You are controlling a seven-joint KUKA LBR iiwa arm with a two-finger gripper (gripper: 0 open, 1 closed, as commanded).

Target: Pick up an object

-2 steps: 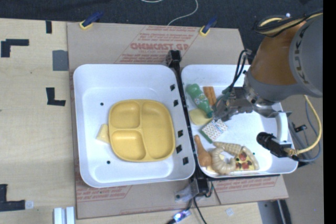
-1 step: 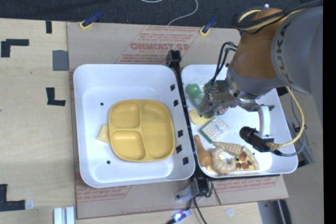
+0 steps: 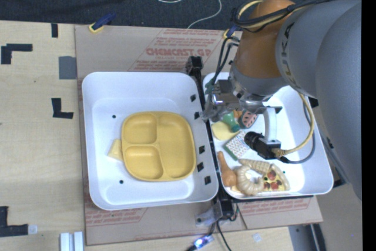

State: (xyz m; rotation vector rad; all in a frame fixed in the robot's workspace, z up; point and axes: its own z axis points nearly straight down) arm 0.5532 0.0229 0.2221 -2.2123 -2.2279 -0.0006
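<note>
1. In the right bin [image 3: 320, 182], the gripper [image 3: 226, 104] is lowered at the upper-left corner, close to the divider between the two bins. The orange band and grey wrist hang directly above it and cover most of that corner.
2. Jaw state: cannot be determined. The wrist body and cabling hide the tips, and no object is visible between them.
3. Candidate objects lie in a cluster in the right bin: a green piece [image 3: 231, 121] and a pale yellow piece [image 3: 221, 130] just beside the gripper, a small speckled round piece [image 3: 248, 120] near them, a checked piece [image 3: 236, 143], an orange carrot-like piece [image 3: 226, 167], a beige ring-shaped piece [image 3: 249, 180] and a pizza-slice toy [image 3: 272, 177] toward the front wall.
4. The left bin [image 3: 97, 91] holds a yellow divided plate [image 3: 158, 145] with a yellow flat piece [image 3: 115, 150] tucked partly under its left edge.
5. Risk, crowding: the objects touch or overlap, so a closing grip may catch two pieces or push one aside.
6. Risk, wall contact: the gripper is near the bin wall and divider; a low approach may strike the rim.
7. Risk, cable: the yellow cable [image 3: 305, 126] loops over the bin and may drag items.
</note>
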